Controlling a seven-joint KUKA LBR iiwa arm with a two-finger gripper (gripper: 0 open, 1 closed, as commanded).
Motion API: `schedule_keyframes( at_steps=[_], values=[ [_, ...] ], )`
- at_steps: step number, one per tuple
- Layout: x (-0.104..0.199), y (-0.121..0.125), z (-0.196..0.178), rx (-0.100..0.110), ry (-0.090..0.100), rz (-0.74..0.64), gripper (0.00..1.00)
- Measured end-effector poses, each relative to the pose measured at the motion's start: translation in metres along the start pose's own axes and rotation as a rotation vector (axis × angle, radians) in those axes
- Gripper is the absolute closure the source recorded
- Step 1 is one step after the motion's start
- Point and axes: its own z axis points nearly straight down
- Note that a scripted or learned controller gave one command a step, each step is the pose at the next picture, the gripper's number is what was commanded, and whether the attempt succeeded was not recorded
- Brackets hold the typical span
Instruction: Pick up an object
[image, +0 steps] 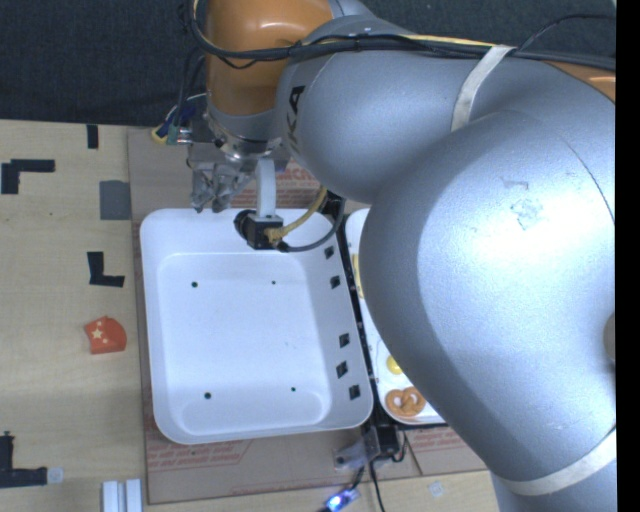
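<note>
Camera view: the gripper (212, 190) hangs over the far edge of the left bin (160, 300), near its far left corner, fingers close together with nothing between them. The grey arm (470, 250) covers most of the right bin (357, 300); a pretzel (404, 402) peeks out at that bin's near edge. An orange piece (105, 335) lies on the bench (60, 400), left of the bins.

White bin (160, 300) — grey arm (480, 250), orange band (262, 40).
</note>
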Motion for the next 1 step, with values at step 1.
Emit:
schedule_keyframes(
  at_steps=[1],
  values=[
    [-0.0001,-0.0003,-0.2169,-0.029,0.011,-0.002,1.00]
  ],
)
